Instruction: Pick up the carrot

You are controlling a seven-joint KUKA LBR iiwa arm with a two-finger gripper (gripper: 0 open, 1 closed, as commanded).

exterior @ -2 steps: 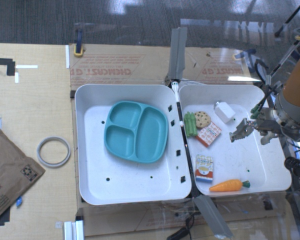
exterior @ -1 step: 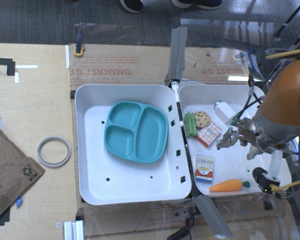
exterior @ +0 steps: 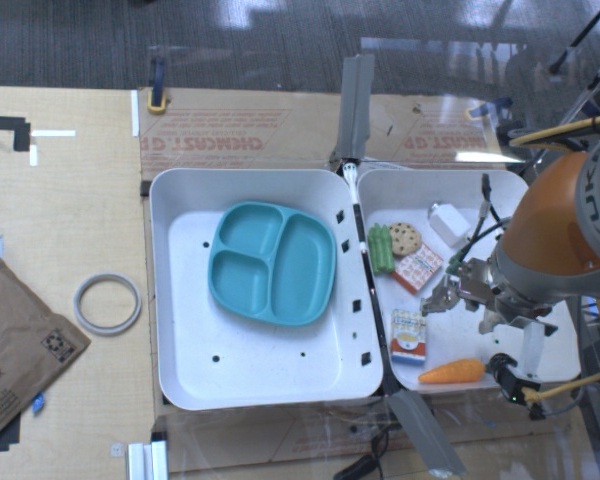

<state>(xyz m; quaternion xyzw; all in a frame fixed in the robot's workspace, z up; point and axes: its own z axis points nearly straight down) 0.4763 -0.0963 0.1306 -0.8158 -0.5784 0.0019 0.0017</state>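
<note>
At the far left of the frame we see a brown cardboard box (exterior: 15,353) lying at a slant on the wooden bench (exterior: 70,218), and just to its right a grey tape ring (exterior: 108,302) flat on the wood. Moving right, the left bin (exterior: 180,298) holds a teal divided plate (exterior: 273,264) near its middle, tilted a little, with three compartments facing up. Across the divider, the right bin (exterior: 375,193) carries several small things along its left side: a green vegetable piece (exterior: 380,248) beside a cookie (exterior: 405,237), a red and white packet (exterior: 419,268) just below them, and lower down a small carton (exterior: 408,335) with red at its bottom end. A white block (exterior: 447,224) lies toward the upper middle of this bin. The carrot (exterior: 451,372) lies on its side at the bin's lower edge, just right of the carton, its pointed end toward the left. Further right, the gripper (exterior: 458,290) hangs over the middle of the right bin, above the carrot in the frame and apart from it; we cannot tell how it is set. The arm (exterior: 560,228), with its orange band, fills the right side above it.
</note>
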